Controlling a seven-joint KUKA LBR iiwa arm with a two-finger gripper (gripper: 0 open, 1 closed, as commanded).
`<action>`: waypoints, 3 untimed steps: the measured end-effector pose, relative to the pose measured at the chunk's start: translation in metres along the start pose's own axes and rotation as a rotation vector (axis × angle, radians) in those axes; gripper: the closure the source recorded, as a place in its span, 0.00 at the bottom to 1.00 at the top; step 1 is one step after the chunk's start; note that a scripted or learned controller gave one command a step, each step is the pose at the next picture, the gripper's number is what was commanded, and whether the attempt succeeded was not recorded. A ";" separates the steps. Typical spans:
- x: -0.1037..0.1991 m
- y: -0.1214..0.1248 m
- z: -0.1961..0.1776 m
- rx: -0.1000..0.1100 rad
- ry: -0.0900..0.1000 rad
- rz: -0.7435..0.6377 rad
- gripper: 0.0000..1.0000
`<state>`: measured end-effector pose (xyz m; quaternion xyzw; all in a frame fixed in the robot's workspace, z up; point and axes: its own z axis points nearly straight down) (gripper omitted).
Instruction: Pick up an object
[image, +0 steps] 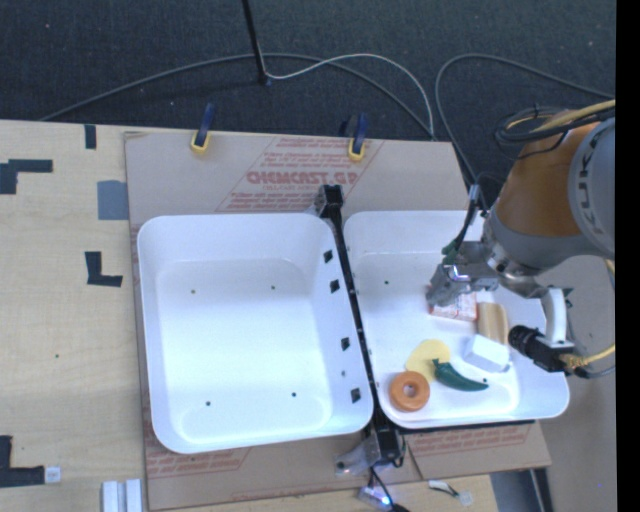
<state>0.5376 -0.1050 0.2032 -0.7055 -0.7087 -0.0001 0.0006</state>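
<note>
Where the arm (560, 200) comes in from the right, its gripper (452, 285) hangs low over the right bin (400, 240), just above a small pink-and-white block (455, 310). Whether the claw is spread or clenched I cannot tell; the metal there is a blur. Beside the block lies a tan piece (491, 321), perhaps bread. Nearer the front rim sit a white block (487, 352), a yellow piece (428, 356), a green pepper (460, 377) and an orange ring (409, 391), all close together. The left bin (240, 330) adjoins it, and 2 clamps (204, 130) grip the cardboard's far edge.
</note>
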 end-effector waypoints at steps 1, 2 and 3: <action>0.052 0.010 0.007 0.000 0.000 0.000 1.00; 0.105 0.021 0.010 0.000 0.000 0.000 1.00; 0.158 0.028 -0.008 -0.001 0.000 -0.001 1.00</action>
